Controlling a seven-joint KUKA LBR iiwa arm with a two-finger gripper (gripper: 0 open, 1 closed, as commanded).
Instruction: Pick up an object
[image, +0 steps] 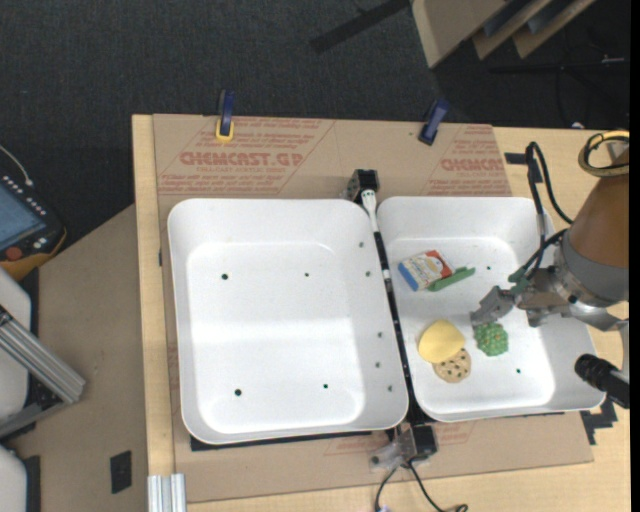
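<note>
- Resting on a cardboard sheet over a bench, dark carpet behind: left bin, then right bin.
- Lying in the right bin: packet with long axis slanting up to the right, yellow lump, cookie, green piece.
- Hanging just above the green piece: gripper; opening impossible to tell.
</note>
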